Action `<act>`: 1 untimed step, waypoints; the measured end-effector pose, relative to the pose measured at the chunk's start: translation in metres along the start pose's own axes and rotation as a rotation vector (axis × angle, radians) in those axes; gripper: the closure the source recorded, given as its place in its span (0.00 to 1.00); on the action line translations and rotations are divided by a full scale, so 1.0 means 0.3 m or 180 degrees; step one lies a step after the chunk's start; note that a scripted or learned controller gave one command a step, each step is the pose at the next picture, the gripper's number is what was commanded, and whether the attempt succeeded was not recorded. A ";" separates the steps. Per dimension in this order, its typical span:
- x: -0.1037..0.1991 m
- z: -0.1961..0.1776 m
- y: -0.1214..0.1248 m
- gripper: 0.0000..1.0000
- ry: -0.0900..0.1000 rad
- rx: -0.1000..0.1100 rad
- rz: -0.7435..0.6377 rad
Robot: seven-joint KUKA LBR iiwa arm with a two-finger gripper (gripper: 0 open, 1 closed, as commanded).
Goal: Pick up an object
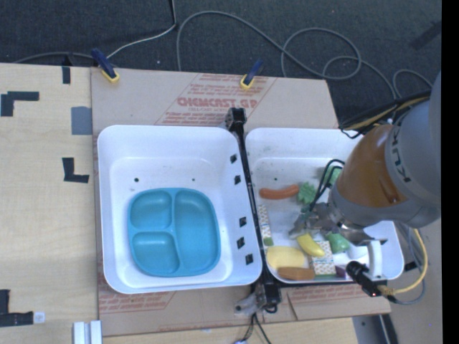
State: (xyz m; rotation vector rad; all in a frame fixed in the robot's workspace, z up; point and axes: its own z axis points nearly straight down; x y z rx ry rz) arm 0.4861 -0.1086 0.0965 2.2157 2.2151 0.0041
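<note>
A cardboard sheet [208, 99] covers the bench, clipped at its top edge by two clamps, with dark carpet and loose cables across the upper frame. Two white bins sit side by side at centre. The left bin [118, 149] holds one blue tray [174, 232] with three compartments, lying in its lower half. The right bin [287, 143] holds the small items, clustered low: one orange sausage [278, 191], one green piece [308, 191], one banana [310, 245], one pale yellow block [285, 256], one brown roll [295, 272], and a green bit [339, 243] beside the arm.

The gripper [310, 224] is low in the right bin, just above the banana; whether it is wide or narrow I cannot tell. By my judgement nothing is lifted yet, so the grasp and the lift are both left.
</note>
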 end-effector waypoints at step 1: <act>0.253 -0.293 0.033 1.00 0.0016 0.0027 -0.0007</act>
